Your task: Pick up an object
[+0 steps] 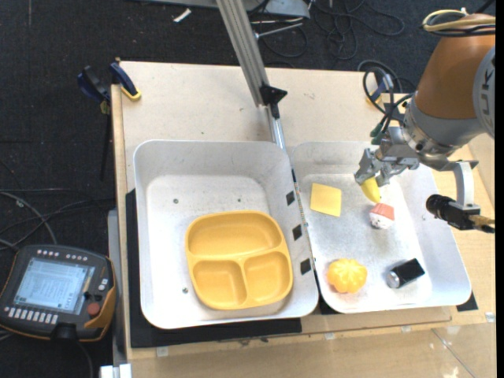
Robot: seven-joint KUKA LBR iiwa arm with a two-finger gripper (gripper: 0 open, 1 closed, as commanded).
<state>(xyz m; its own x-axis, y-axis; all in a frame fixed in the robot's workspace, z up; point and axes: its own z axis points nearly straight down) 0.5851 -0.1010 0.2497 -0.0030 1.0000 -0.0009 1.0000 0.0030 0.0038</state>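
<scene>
Yellow object [370, 188] | between jaws, gripper [372, 181] | long axis near-vertical

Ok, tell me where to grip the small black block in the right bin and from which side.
Grip the black block across its short sides, coming straight down. It lies flat and slanted on the right bin floor, apart from the orange fruit, so likely both long faces are free for fingers.

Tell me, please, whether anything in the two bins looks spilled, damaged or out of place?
Nothing stands out. The yellow divided tray lies flat in the left bin. In the right bin, the yellow square, orange fruit, small black object and pink-and-white piece lie apart. The claw hangs over a yellow item.
</scene>
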